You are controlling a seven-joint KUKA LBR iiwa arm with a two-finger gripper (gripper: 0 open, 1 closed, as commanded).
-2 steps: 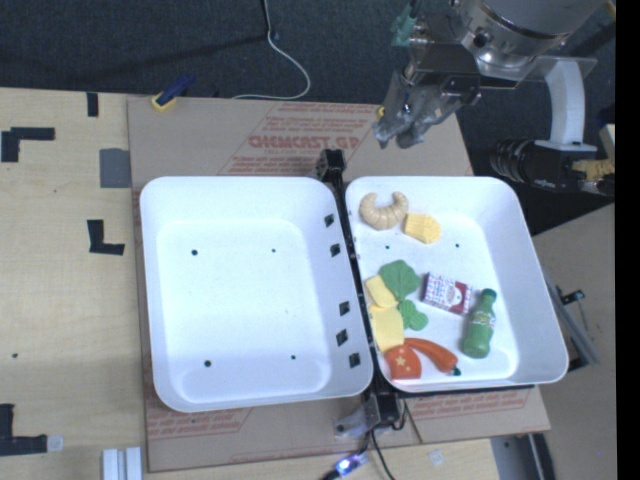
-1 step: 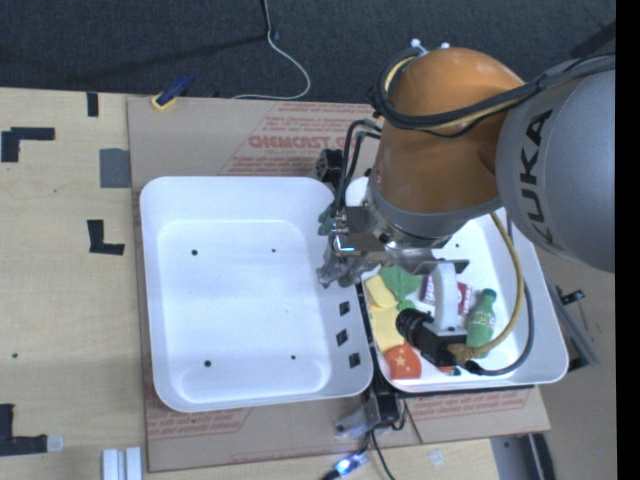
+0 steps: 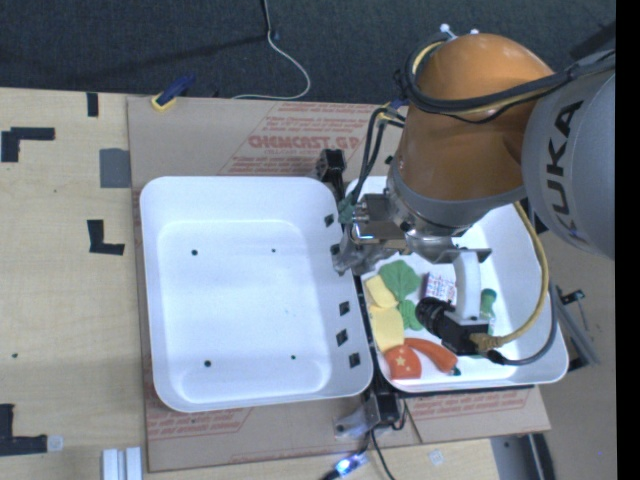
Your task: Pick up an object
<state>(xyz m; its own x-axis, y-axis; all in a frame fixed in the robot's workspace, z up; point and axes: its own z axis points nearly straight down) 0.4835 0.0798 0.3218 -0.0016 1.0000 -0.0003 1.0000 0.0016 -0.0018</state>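
Claw (image 3: pixel 352 253) at right bin's (image 3: pixel 520 368) left rim

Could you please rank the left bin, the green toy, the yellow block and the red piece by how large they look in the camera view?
1. Left bin, by far the largest.
2. Green toy and yellow block: look alike, and the arm covers part of the green one, so no ranking.
3. Red piece, somewhat smaller.

Beneath me lay a light wooden surface (image 3: pixel 60 298) with black marks. A cardboard sheet (image 3: pixel 240 133) covered its middle; beyond the cardboard ran dark carpet (image 3: pixel 130 23), crossed by a thin cable (image 3: pixel 285 53).
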